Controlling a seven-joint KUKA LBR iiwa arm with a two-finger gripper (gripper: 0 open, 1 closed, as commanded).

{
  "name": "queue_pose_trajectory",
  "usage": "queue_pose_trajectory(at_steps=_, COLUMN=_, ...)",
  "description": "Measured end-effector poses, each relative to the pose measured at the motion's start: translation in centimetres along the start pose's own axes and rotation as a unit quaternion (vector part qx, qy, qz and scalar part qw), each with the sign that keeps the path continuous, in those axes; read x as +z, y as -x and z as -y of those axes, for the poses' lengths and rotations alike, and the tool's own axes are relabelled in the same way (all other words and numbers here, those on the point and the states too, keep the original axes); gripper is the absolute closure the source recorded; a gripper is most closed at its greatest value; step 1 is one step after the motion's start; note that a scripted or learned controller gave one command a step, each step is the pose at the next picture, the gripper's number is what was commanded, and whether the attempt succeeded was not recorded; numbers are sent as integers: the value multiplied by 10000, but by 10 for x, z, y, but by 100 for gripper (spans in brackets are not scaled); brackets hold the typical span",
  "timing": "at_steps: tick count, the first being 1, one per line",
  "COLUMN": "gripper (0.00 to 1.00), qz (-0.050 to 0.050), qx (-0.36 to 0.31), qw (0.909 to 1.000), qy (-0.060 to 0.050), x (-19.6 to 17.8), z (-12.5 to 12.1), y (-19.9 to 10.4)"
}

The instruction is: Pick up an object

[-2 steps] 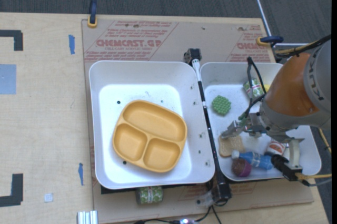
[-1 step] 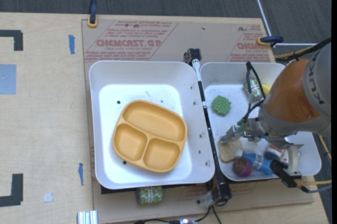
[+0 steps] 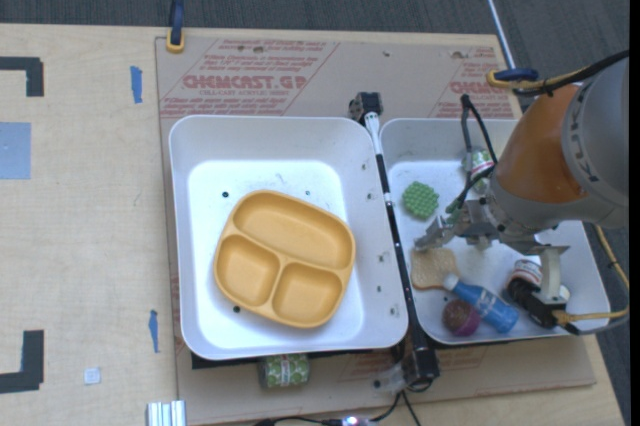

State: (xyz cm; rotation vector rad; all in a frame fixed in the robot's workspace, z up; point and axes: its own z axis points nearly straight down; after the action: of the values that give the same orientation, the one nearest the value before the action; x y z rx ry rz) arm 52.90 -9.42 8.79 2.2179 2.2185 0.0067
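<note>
Arm (image 3: 545, 159) bent down from the right, gripper (image 3: 440, 236) low just above tan slice (image 3: 433, 268); how wide it stood, or whether it gripped anything, could not be told. Beyond the slice, board (image 3: 250, 64) read "CHEMCAST GP"

Both bins were white: left bin (image 3: 183, 214), right bin (image 3: 428, 148). Divided plate (image 3: 285, 259) in the left bin was plain yellow-orange. In the right bin: green bumpy-patterned piece (image 3: 420, 200) toward the left wall, tan toast slice (image 3: 432, 267), blue bottle (image 3: 487, 306) with a white cap near the front edge, dark red ball (image 3: 460, 317) by the front-left corner. Arm (image 3: 603, 144) was grey with an orange band, gripper (image 3: 436, 236) bare-metal silver. Bench (image 3: 80, 244) was pale wood with black corner marks (image 3: 30, 74) and blue tape strips (image 3: 136, 84). Board (image 3: 300, 79) under the bins was brown with red print. Green patterned can (image 3: 285, 371) sat at the board's front edge
</note>
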Motion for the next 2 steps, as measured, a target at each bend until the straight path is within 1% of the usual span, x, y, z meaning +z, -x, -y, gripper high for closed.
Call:
queue_pose_trajectory(at_steps=1, gripper=0, qz=6, qx=5, qw=10000, qy=30, x=-1, z=14, y=-2)
queue_pose_trajectory(at_steps=2, gripper=0, qz=-7, qx=-6, qw=10000, qy=-10, x=0, z=-4, y=5)
